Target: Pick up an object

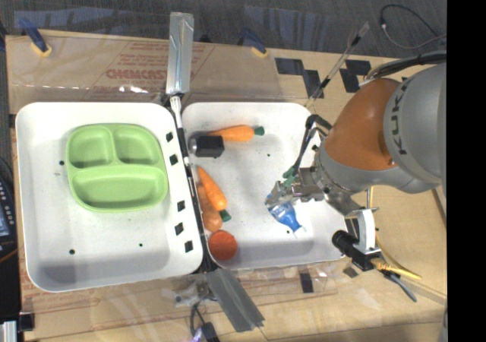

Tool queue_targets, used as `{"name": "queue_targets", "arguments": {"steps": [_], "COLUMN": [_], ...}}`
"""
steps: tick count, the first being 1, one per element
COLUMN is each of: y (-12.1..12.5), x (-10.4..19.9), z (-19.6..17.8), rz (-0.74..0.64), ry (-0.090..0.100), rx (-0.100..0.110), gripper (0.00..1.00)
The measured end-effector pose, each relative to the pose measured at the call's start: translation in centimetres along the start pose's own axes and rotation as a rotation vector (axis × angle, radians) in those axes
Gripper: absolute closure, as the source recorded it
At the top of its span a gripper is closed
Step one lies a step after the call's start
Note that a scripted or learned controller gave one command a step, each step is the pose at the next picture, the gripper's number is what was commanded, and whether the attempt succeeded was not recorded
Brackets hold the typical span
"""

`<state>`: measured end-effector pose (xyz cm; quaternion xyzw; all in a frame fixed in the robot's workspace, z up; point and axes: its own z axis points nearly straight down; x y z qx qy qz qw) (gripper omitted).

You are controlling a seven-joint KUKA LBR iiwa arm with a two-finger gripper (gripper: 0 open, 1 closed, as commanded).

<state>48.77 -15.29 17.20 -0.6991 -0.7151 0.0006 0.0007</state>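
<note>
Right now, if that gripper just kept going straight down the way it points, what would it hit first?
Probably the blue crumpled wrapper lying right under the gripper in the right bin. How far above it the gripper sits is hard to judge. The carrots lie well off to the side.

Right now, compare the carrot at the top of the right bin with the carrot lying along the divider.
The top carrot lies crosswise, leafy end pointing right; the divider carrot runs diagonally, leafy end toward the bottom. The top carrot's tip meets a dark cylinder; the divider carrot lies against another carrot. Both are orange, in the right bin.
</note>
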Motion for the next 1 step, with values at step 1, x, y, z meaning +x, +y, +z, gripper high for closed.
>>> {"name": "queue_targets", "arguments": {"steps": [1], "y": [1.76], "x": [1.83], "z": [-4.93], "rz": [0.154], "ry": [0.0], "rx": [0.002], "gripper": [1.0]}}
